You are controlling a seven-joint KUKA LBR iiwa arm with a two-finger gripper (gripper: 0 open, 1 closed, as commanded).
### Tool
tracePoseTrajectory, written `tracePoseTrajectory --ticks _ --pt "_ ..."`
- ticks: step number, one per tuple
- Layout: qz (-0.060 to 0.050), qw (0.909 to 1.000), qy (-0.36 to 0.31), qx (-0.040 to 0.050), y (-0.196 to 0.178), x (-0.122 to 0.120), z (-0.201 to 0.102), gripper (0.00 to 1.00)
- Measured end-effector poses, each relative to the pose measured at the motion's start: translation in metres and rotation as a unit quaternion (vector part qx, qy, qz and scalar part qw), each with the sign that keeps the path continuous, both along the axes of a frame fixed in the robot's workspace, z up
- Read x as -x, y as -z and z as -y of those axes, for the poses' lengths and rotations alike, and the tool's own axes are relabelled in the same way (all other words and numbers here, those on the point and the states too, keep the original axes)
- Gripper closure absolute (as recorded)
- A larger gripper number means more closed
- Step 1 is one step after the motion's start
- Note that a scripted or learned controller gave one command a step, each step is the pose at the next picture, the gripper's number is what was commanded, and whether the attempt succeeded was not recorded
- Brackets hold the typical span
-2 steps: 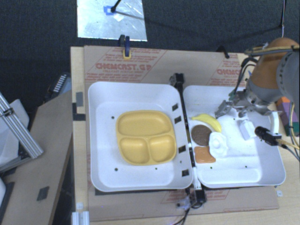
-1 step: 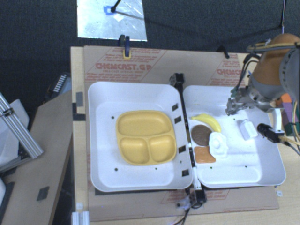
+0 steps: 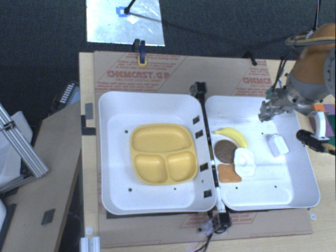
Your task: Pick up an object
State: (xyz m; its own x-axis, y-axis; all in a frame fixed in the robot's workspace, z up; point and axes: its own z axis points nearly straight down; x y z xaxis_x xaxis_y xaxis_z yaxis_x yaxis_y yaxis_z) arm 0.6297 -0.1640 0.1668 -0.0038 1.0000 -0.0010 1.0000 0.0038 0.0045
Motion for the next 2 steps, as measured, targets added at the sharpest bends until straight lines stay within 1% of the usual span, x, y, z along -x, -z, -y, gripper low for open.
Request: tracePoseTrajectory --ticks 1,2 --pt "0.001 1.0000 0.000 0.0003 -0.051 -0.001 0.000 1.00" --pt "-0.002 1.0000 -0.002 -0.0011 -0.062 0.022 -0.052 1.00"
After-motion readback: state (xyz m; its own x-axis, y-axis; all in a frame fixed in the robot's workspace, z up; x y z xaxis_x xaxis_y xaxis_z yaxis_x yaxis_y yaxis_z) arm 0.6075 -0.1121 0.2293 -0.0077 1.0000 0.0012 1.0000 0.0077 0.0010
